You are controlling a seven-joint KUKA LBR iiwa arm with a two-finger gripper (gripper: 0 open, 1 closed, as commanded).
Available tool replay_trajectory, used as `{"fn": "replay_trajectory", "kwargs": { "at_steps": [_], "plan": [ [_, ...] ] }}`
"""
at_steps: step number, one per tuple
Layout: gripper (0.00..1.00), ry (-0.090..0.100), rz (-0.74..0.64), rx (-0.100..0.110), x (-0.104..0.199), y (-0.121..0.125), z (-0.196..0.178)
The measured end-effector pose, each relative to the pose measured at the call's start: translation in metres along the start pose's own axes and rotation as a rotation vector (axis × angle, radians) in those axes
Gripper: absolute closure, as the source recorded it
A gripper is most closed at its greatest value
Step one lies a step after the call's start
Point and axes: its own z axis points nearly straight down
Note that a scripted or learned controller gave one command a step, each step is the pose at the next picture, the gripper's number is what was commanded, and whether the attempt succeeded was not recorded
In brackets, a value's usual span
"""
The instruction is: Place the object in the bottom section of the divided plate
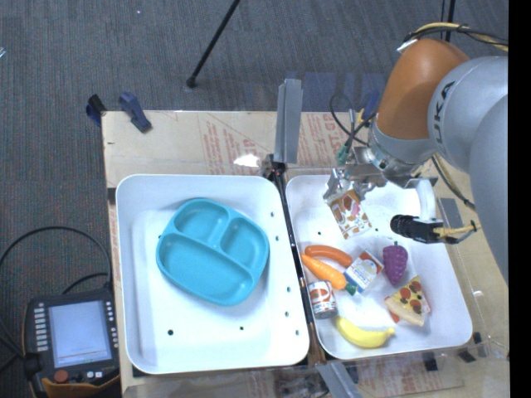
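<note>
A blue divided plate [213, 251] lies in the left white bin [137, 305], with two small sections toward the back and one large section toward the front. My gripper [352, 182] hangs over the back of the right bin [456, 305]. It is shut on the top edge of a small white and red snack packet [350, 213]. The packet dangles tilted below the fingers, just above the bin floor.
The right bin holds a hot dog [328, 254], a carrot [323, 270], a small carton [363, 272], a purple fruit [395, 263], a can [322, 298], a pizza slice [408, 300] and a banana [365, 334]. A metal post [287, 123] stands between the bins at the back.
</note>
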Motion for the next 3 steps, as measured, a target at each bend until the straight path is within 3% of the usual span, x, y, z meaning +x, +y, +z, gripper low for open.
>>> {"fn": "replay_trajectory", "kwargs": {
  "at_steps": [1,2,3],
  "plan": [
    [1.00,0.001,0.129,0.002,0.090,-0.011,0.000],
    [1.00,0.000,-0.103,0.000,0.144,-0.005,0.000],
    [0.00,0.000,-0.102,-0.001,0.144,-0.005,0.000]
  ]
}}
